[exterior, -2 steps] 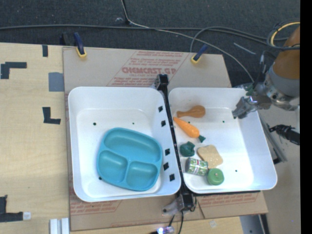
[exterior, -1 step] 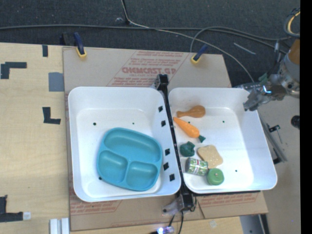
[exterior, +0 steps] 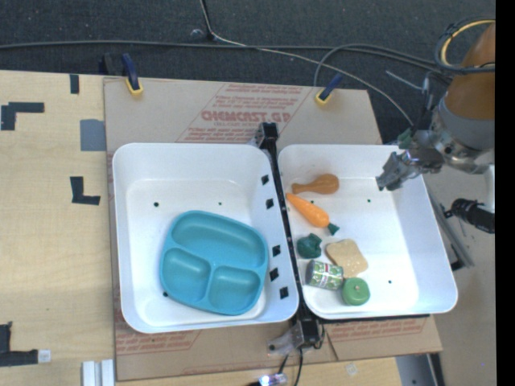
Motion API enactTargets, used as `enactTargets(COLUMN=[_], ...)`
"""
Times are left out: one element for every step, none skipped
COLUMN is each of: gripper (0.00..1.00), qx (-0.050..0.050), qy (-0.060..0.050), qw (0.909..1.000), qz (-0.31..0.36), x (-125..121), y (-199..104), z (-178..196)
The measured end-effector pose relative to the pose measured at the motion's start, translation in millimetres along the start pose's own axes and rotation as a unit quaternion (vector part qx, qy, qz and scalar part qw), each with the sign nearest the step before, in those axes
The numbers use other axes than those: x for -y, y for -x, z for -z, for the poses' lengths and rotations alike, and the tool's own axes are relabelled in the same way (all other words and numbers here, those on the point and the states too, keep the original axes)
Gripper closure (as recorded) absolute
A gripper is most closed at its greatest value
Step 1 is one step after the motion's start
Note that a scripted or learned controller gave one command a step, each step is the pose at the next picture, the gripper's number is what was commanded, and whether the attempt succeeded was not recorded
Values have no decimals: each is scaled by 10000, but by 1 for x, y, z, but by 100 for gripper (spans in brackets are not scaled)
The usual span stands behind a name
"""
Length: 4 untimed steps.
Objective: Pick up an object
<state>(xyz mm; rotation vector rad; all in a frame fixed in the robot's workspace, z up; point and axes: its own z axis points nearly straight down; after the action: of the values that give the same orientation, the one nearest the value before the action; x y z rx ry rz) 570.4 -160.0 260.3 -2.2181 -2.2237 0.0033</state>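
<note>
Dark carpet with trailing cables is showing behind the desk (exterior: 48, 215), where a cardboard sheet (exterior: 241, 111) is lying under two white bins set side by side. I am watching the arm hang at the far right edge of the right bin (exterior: 418, 248), with the tool (exterior: 390, 175) poised over that bin's upper right corner, above bare white floor. I cannot tell how the tool is set from this slant, as it is reading only as a dark cluster, and nothing is showing in its grasp. Every candidate is lying in the left half of the right bin: a tan drumstick (exterior: 318, 186) at the top, an orange carrot (exterior: 310, 211) just below it, then a small dark green piece (exterior: 309, 246), a slice of toast (exterior: 347, 256), a small can (exterior: 324, 276) and a round green piece (exterior: 355, 292) crowding together toward the near end. A blue divided tray (exterior: 214, 261) is sitting alone in the left bin (exterior: 133, 175). As I am judging it, the pick is not yet begun in any real sense: the tool is standing well apart from all the objects, so choosing a target, travelling across, descending, closing and lifting are all remaining.
</note>
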Motion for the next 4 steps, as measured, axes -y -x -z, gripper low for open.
enactTargets(gripper=[100,100,100,100], qx=[-6,-8,-3,-9], qy=[-4,0,-2,2], qw=[10000,10000,10000,10000], qz=[7,18,8,24], x=[13,7,11,21], y=[-50,-107,-151,-205], z=[-10,-19,-30,-23])
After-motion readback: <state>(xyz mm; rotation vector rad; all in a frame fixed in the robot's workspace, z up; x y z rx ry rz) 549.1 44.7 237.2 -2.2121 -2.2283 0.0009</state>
